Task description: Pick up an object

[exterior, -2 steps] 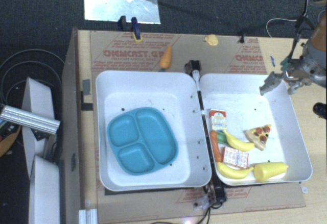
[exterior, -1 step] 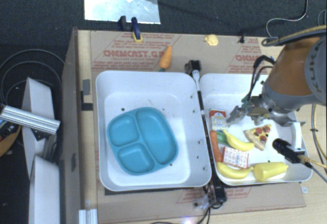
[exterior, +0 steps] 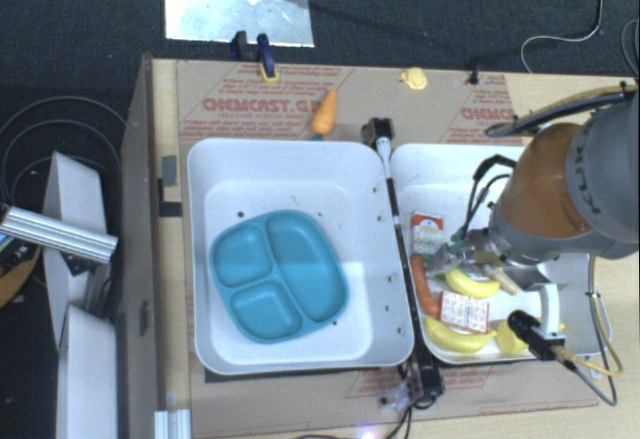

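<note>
Over right bin, arm above bananas, left bin holding blue tray

The cardboard sheet under the bins reads "CHEMCAST" in red.

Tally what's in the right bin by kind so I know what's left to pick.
Visible past the arm; it may hide more.
Bananas: 2
Small cartons or packets: 2
Carrot or sausage-like orange piece: 1
Total: 5
</note>
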Controlling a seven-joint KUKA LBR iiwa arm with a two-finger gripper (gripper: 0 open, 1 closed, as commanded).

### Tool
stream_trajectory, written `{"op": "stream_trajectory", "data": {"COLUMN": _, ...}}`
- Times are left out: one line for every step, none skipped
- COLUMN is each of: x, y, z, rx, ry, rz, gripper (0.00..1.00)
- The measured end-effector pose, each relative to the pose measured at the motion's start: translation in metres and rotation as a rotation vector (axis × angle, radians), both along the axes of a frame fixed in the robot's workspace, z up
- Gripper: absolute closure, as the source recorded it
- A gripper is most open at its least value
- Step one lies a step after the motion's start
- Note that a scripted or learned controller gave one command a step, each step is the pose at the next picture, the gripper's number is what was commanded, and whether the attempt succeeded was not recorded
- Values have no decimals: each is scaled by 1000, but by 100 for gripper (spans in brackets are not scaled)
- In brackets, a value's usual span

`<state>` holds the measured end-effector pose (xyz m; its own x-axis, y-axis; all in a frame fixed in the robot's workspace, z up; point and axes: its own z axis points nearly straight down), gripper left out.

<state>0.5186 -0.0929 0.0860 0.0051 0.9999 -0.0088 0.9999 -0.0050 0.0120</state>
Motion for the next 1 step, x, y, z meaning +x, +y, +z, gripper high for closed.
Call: {"op": "stream_trajectory", "data": {"x": 1, "y": 3, "z": 11, "rx": 7, "ry": 3, "rz": 7, "gripper": 100}}
